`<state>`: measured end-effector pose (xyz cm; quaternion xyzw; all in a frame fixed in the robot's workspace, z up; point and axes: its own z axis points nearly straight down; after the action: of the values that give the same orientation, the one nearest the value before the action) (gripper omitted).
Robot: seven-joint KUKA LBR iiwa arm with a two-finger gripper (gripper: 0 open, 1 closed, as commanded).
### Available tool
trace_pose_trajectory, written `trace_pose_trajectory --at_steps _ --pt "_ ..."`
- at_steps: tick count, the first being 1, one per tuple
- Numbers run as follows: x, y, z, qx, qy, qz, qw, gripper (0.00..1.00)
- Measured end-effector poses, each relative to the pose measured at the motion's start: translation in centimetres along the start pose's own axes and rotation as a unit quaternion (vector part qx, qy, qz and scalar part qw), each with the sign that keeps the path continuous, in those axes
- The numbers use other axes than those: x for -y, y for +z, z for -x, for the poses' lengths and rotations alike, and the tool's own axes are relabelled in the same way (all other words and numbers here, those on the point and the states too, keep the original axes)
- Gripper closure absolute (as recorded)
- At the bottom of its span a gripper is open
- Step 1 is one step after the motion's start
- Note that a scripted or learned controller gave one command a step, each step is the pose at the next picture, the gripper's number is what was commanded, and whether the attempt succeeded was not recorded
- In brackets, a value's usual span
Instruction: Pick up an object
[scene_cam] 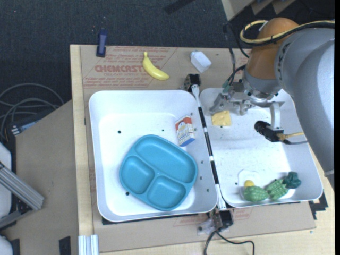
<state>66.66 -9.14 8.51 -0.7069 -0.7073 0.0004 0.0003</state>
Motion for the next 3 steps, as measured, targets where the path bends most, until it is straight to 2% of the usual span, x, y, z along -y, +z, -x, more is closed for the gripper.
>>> trace_pose_trajectory --at_steps 2,3 --pt "0.0 0.0 0.0 0.0 0.0 0.0 1.0 0.0" --pt "-0.2 -1.2 0.0 0.001 -0.001 0.003 1.0 1.0"
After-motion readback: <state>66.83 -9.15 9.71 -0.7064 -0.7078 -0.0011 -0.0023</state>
